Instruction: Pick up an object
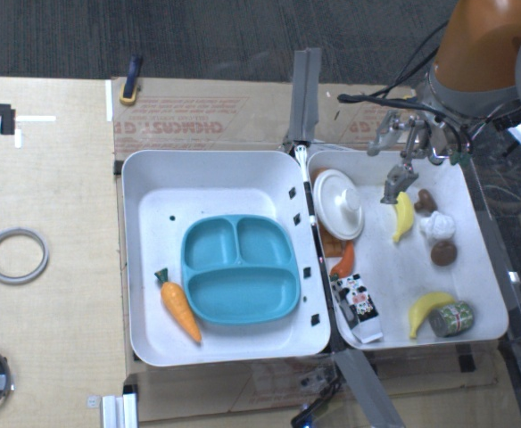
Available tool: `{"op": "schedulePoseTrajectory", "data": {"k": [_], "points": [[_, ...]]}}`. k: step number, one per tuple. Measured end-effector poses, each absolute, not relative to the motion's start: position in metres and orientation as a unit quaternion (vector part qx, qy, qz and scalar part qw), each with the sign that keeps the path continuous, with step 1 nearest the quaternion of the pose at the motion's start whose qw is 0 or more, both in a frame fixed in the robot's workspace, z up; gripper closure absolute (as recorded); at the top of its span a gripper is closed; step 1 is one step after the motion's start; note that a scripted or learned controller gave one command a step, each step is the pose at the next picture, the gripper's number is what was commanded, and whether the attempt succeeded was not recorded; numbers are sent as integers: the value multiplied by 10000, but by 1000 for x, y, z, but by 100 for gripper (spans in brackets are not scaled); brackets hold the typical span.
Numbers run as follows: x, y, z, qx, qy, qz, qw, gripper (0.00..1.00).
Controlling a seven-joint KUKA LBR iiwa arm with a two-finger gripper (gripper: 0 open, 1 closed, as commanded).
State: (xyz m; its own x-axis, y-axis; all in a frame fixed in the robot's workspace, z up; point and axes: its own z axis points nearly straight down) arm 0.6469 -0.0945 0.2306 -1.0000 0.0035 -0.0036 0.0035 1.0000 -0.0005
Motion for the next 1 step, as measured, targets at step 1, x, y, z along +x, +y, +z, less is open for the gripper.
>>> {"op": "schedulePoseTrajectory", "data": {"k": [1], "points": [[626,-122,93,503,9987,-4,20,0]]}}
